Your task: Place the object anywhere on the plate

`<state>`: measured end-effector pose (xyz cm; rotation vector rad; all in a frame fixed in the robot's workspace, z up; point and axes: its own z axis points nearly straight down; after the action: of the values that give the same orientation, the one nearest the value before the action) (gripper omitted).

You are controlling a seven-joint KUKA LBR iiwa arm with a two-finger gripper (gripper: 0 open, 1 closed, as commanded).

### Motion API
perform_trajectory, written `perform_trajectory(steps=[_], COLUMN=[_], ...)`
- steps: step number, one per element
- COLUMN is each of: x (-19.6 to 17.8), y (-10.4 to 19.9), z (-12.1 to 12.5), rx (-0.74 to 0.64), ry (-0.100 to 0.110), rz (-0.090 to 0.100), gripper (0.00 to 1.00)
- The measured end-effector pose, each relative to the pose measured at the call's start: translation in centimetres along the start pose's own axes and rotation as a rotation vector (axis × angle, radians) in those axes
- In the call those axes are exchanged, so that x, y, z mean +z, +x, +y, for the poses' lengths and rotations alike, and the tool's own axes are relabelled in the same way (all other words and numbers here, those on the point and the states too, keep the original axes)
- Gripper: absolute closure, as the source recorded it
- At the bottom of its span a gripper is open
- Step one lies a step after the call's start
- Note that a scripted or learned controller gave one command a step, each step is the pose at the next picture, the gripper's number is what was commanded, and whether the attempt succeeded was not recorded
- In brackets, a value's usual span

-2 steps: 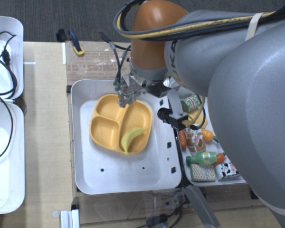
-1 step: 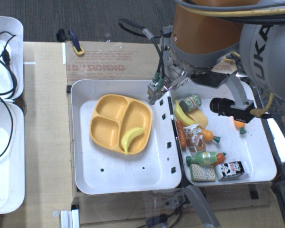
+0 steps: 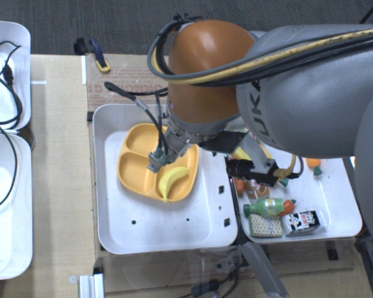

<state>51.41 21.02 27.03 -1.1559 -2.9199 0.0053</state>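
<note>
banana on the plate, gripper just above it

the gripper (image 3: 158,160) hangs over the middle of the plate (image 3: 137,143), at the ridge between its compartments. its fingers point down and look slightly parted with nothing between them, so i read them as released, though they are small and partly shaded by the wrist

the banana (image 3: 173,180) lies just beside the fingertips, in the plate's near-right compartment, curved along the rim. it seems to rest on the plate by itself, not gripped

the plate sits in the left bin (image 3: 174,228), toward its far side. right of the plate, in the other bin (image 3: 339,219), lie a green bottle (image 3: 267,207), a small carton (image 3: 303,221) and other small items, well apart from the plate

judging from this, the placing looks done: the object is on the plate. what is left seems only for the arm to lift clear without nudging the banana off the rim
</note>
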Motion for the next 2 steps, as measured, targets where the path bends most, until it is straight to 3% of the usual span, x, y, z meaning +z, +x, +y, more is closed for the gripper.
perform_trajectory(steps=[1,2], x=[-3.0,-9.8], y=[-6.7,-4.6], z=[2.5,-8.2], rx=[-0.463,-0.633], ry=[-0.005,-0.004], rz=[-0.004,-0.004], gripper=[1.00,1.00])
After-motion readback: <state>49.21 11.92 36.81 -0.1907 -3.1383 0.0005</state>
